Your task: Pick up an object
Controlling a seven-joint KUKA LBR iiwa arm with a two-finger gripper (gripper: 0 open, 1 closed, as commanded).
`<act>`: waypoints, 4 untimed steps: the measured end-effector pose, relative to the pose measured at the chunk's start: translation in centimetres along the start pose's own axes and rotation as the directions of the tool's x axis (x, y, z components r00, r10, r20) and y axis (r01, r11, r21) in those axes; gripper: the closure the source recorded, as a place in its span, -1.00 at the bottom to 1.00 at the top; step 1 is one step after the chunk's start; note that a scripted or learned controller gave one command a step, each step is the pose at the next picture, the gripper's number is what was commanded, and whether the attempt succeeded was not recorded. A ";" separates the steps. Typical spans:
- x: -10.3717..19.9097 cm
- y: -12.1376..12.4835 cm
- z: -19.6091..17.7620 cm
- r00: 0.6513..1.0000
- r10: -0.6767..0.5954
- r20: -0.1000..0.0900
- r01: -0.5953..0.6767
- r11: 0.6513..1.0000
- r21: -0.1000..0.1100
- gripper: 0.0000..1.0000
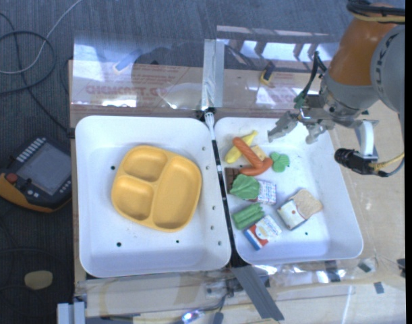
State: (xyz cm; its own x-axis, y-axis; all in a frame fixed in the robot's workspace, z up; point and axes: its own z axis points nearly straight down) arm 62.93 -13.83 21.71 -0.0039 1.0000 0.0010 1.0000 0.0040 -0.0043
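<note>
**Open gripper above the right bin's far edge**

The arm (367, 52) reaches in from the right; its gripper (299, 128) hangs over the far part of the right bin (340, 208) with its two fingers (281, 127) spread apart and nothing between them.

The toy food lies in the left half of that bin — an orange carrot (246, 150) just beside a yellow piece (234, 152) and a red piece (258, 168); a small green piece (280, 160) sits near them, closest to the gripper. Nearer the camera lie a green leafy piece (245, 186), a green cucumber-like piece (249, 215), a small printed packet (267, 192), a red-and-white carton (263, 233) and a slice of bread (307, 202) touching a white box (292, 214).

The left bin (98, 248) bears a yellow divided plate (156, 187), lying flat near its middle.
</note>
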 end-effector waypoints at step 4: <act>0.2 -6.7 -2.7 1.000 0.028 0.003 -0.028 1.000 -0.002 -1.00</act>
State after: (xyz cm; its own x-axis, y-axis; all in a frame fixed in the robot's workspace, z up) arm 56.20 -13.67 24.47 0.0243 0.9997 -0.0025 0.9997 -0.0243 -0.0023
